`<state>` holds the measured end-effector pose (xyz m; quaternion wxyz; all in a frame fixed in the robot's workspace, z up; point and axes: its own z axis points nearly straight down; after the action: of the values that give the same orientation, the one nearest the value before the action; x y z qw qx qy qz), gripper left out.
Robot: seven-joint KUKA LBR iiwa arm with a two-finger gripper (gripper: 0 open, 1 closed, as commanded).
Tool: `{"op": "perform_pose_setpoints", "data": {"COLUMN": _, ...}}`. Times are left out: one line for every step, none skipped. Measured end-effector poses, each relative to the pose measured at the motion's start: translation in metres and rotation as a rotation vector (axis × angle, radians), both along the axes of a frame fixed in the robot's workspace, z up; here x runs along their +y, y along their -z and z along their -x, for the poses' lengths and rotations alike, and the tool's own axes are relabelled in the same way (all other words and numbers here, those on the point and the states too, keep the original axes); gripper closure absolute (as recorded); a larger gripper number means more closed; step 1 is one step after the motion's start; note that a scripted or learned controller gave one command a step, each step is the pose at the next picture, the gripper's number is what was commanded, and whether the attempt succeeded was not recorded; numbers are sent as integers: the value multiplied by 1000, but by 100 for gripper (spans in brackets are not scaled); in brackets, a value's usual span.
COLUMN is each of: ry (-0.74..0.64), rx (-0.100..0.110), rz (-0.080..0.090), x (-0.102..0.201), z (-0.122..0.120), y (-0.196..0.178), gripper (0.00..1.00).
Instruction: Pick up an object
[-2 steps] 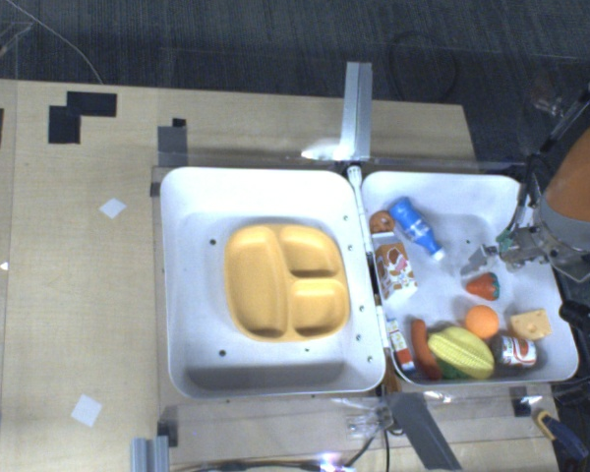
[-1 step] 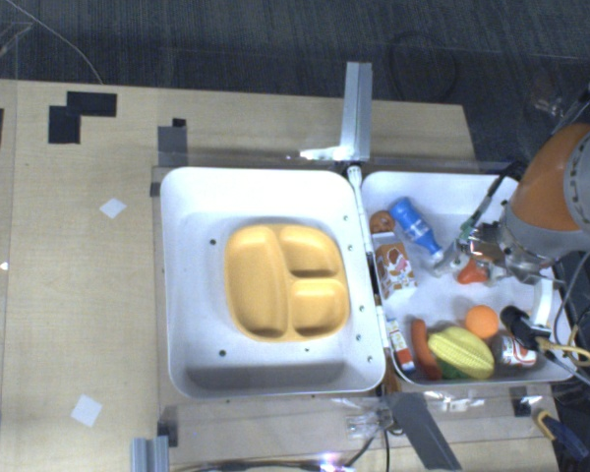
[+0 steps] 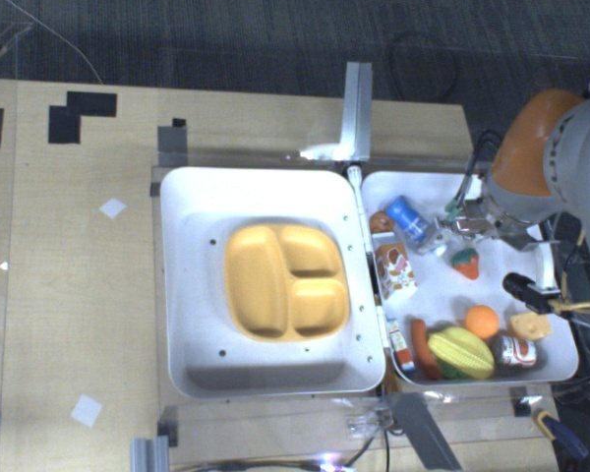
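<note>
The right bin [image 3: 428,187] holds several small items. A blue can [image 3: 407,216] lies at its back left, and a red strawberry toy [image 3: 465,262] sits near the middle. An orange [image 3: 482,321], a yellow-green corn cob [image 3: 461,350], a red sausage [image 3: 420,347] and a small tin [image 3: 517,353] crowd the front. A printed packet [image 3: 396,269] lies along the left wall. The gripper [image 3: 456,224] hangs over the bin's back half, between the blue can and the strawberry, just above them.
The left bin [image 3: 192,264] contains a yellow divided tray [image 3: 283,281]. A metal post [image 3: 358,111] stands behind the wall between the bins. The arm's orange band [image 3: 527,155] and grey body cover the right bin's back right corner. Black cables run along the right side.
</note>
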<state>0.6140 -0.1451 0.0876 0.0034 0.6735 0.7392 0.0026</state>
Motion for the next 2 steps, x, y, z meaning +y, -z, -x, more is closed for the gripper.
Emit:
{"op": "perform_pose_setpoints", "data": {"ry": -256, "rx": -1, "rz": 2, "x": 36, "z": -41, "y": 0, "gripper": 0}}
{"op": "perform_pose_setpoints", "data": {"ry": -258, "rx": -10, "rz": 11, "x": 33, "z": -43, "y": -14, "gripper": 100}}
